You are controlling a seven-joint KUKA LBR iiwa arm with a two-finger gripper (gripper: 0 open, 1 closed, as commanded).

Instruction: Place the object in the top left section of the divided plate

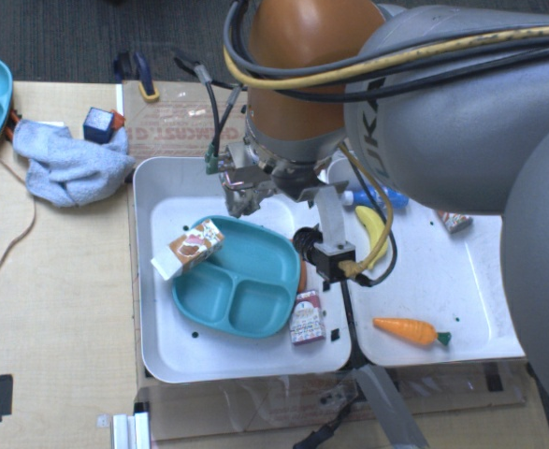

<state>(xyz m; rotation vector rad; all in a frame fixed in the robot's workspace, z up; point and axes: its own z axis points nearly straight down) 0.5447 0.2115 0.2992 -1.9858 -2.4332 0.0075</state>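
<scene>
Camera view puts me low over the left bin (148, 279), my gripper (246, 190) hanging just past the far rim of the teal divided plate (241, 288), and from this angle I cannot tell how my jaws stand, because my own wrist and cabling crowd the spot. Now the object: a small brown-and-white carton (196, 243) lies tilted across the plate's upper-left corner, partly in that compartment and partly over the rim with a white end poking out toward the bin wall. My read is that the placement looks nearly done but not clean; the carton seems to rest on the edge, not flat inside the section, so a nudge or re-seat may be what's left. Room check: a second little carton (307, 318) sits just beside the plate's right edge near the divider between the bins, so that side is tight. The banana (375, 232) and carrot (410, 331) lie over in the right bin (480, 279), well apart from my work. Open floor shows between the plate and the left bin's near wall, and straight up is my safest way out.
</scene>
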